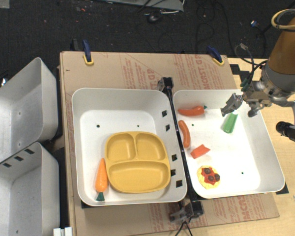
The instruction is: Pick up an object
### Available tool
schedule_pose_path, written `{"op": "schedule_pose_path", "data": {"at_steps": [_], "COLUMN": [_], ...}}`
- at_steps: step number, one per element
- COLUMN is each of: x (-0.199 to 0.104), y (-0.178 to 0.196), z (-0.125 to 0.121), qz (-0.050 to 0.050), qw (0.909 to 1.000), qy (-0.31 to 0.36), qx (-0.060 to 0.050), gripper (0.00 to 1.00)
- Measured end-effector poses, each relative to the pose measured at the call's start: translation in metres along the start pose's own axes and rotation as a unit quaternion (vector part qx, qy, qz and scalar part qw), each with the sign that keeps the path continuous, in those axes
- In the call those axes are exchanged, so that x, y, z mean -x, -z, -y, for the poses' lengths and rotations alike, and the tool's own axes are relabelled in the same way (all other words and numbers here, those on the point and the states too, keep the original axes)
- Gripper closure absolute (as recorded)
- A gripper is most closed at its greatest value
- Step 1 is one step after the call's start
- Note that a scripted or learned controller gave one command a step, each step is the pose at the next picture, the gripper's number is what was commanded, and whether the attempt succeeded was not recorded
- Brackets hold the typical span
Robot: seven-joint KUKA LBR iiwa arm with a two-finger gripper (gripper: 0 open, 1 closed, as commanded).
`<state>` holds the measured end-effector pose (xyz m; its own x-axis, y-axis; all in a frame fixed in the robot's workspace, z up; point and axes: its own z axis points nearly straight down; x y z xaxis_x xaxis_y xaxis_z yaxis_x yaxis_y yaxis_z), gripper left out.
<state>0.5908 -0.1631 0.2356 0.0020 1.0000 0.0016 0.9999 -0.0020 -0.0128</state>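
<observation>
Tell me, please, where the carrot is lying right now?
The carrot lies in the left bin near its front left corner, just left of the yellow divided plate, its green top toward the bin's front wall.

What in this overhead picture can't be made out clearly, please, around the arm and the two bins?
- Hand: small and dark above the right bin; whether it grips the green piece below it cannot be told.
- Arm: cut off by the picture's right edge.
- Carrot: its green tip lies in shadow beside the yellow plate.
- Small yellow toy: too small to identify.
</observation>
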Motion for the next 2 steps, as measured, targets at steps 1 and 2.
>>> {"op": "schedule_pose_path", "data": {"at_steps": [1,2], "x": [-0.001,-0.008], "y": [0.008,-0.040], "z": [-0.002,-0.008], "qz": [0.001,0.001], "qw": [1.0000,1.0000], "qy": [0.001,0.003], "qx": [0.006,0.005], "gripper": [0.00,0.00]}}
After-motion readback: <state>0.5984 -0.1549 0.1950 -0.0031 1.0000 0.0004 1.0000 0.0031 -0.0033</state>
